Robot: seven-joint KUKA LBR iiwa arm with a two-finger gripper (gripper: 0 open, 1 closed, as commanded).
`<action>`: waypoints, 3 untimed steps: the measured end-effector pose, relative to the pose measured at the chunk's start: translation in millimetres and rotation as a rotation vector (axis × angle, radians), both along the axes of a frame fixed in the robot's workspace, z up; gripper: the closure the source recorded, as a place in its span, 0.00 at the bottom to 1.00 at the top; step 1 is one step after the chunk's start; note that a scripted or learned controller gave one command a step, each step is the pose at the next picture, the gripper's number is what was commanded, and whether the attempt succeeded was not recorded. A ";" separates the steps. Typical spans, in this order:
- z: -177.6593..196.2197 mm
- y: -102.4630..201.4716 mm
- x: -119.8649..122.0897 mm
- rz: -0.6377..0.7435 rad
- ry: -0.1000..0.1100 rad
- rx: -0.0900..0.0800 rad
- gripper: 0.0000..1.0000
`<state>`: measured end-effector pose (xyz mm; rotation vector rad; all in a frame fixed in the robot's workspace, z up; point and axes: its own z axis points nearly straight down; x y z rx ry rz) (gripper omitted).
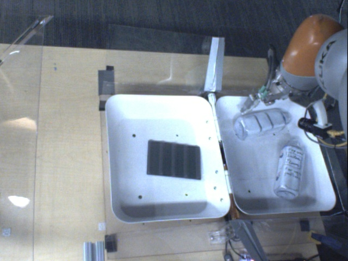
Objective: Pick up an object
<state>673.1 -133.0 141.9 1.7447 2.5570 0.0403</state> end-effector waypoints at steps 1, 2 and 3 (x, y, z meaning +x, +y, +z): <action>45.0 68.8 -2.7 -0.135 0.044 0.009 0.00; -20.7 29.4 -4.0 -0.163 0.046 0.009 0.00; -55.0 15.6 -2.4 -0.419 0.045 0.016 0.00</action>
